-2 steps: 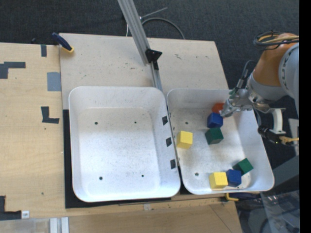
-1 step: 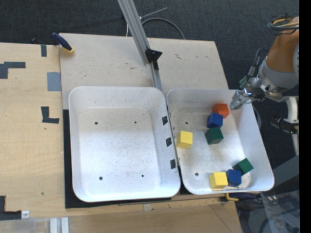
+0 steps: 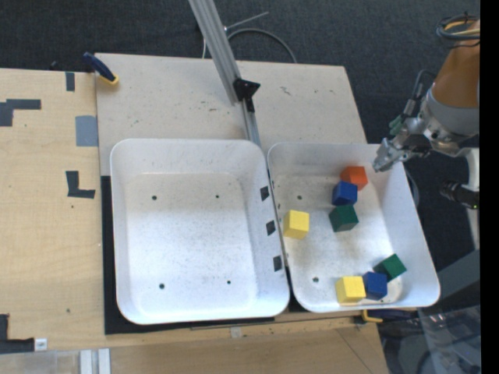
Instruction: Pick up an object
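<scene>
Risk of clipping the right bin's far wall, with tool hanging at upper right over its rim; finger state impossible to tell. Nearest targets: orange cube, blue cube, touching, inviting a nudge. Pale wooden desk; dark floor behind.

Two shallow white bins side by side on the bench: left bin bare, right bin holding seven blocks. Orange block touching a blue block, dark green block just below; yellow block apart at left; yellow block, blue block and green block clustered at the near right corner. Gripper over the right bin's far right rim, near the orange block, nothing visible between its fingers.
</scene>
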### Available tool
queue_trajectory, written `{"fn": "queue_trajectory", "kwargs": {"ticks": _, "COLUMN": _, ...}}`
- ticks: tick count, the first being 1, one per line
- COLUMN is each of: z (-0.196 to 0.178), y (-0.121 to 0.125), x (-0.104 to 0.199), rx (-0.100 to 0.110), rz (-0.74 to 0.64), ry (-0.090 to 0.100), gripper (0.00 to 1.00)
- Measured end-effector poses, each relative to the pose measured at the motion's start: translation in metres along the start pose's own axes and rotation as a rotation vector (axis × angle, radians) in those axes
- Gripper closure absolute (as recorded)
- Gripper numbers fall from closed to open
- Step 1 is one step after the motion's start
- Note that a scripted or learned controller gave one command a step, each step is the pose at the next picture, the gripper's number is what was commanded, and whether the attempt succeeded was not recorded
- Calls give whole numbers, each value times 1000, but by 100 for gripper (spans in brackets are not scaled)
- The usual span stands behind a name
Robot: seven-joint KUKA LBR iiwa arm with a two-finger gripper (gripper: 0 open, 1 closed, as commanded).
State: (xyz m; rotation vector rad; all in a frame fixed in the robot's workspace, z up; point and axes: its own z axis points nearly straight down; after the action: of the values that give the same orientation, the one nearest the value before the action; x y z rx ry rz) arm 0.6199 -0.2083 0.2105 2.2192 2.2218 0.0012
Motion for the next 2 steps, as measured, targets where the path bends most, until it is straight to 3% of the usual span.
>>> {"fn": "queue_trajectory", "kwargs": {"ticks": 2, "z": -7, "y": 15, "x": 113, "rx": 1, "rz": -6, "ry": 3, "gripper": 100}}
